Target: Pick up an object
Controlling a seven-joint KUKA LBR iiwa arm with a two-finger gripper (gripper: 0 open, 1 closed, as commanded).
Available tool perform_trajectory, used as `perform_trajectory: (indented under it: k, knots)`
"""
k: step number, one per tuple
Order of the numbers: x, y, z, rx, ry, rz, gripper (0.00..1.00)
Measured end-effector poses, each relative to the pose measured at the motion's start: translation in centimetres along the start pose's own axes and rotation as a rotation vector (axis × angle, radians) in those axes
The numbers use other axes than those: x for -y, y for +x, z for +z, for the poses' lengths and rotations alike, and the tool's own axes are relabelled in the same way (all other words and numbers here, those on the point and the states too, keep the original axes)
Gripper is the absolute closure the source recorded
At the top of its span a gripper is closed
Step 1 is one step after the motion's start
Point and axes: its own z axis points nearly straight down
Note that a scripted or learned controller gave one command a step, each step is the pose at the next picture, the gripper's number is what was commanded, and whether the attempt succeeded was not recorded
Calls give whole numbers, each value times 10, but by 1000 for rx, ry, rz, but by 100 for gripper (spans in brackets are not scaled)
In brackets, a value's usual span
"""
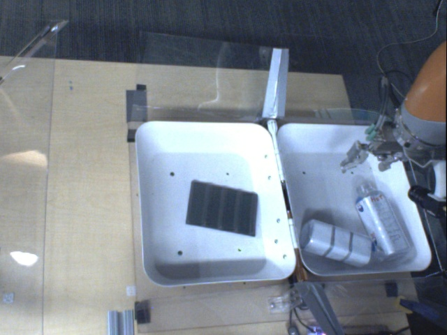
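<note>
Camera view, wooden bench (77,187), dark carpet (174,12), end effector (370,152) fingers spread, holding nothing.

bins: 2, side by side on the desk (84,187) | left bin (150,187): 1 dark ribbed flat pad (222,207) | right bin (307,152): 2 things, 1 clear plastic bottle (383,218) and 1 grey cylindrical pack (337,241) just left of the bottle | loose things total: 3

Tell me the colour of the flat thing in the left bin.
Dark grey flat pad, faintly striped, in the camera view.
</note>
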Motion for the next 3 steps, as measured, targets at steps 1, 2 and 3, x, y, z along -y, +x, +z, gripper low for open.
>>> perform_trajectory:
  k: [1,2,3]
  knots:
    - [-2,1,-12,0,-6,-4,100]
    - [-55,-4,-20,1,-2,231,100]
    - [-66,2,-56,1,-3,272,100]
